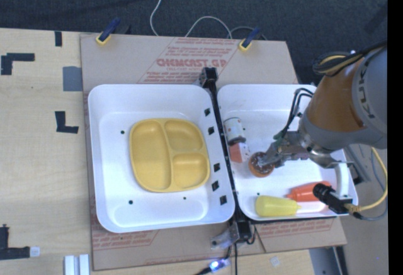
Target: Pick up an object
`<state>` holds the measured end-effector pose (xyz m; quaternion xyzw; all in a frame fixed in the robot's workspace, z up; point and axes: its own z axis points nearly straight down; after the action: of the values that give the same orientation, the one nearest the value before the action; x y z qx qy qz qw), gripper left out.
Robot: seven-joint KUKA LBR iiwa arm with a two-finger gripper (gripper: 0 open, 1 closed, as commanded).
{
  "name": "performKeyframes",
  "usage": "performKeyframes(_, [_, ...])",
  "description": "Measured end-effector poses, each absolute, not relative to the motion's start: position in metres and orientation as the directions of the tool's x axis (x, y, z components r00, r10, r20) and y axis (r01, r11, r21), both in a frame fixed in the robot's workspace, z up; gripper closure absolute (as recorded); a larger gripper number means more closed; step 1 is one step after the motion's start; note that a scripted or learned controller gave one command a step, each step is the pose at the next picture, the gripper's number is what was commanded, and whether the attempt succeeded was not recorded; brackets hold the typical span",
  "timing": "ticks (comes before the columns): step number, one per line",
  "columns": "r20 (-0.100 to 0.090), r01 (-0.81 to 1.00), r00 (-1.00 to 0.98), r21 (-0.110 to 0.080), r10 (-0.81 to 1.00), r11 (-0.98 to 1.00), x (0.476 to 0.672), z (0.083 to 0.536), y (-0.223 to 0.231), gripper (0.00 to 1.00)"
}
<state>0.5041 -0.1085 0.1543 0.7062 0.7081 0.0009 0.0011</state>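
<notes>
My gripper (269, 159) is down in the right bin (264, 99), directly over a small brown round object (258, 165) near the bin's middle. The arm hides the fingertips. Just left of it lie a small orange block (236, 153) and a grey-and-white cylindrical piece (234, 129). Along the bin's front edge rest a yellow lemon-shaped object (276, 206) and an orange carrot-like object (303, 192). A yellow divided plate (169, 154) lies in the left bin (107, 141).
A black divider (217, 141) runs between the two bins. Both bins sit on a cardboard sheet (189, 60) held by clamps at its far edge. A white cable (208, 21) loops behind it. The arm's body (343, 107) overhangs the right bin's right side.
</notes>
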Motion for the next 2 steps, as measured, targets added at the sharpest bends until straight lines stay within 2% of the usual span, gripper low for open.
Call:
performKeyframes(1, [-0.001,1.000,-0.002,0.003,1.000,0.002,0.505,0.207,-0.108,1.00])
performKeyframes(2, [0.001,1.000,-0.006,0.000,1.000,0.006,0.531,0.214,-0.068,1.00])
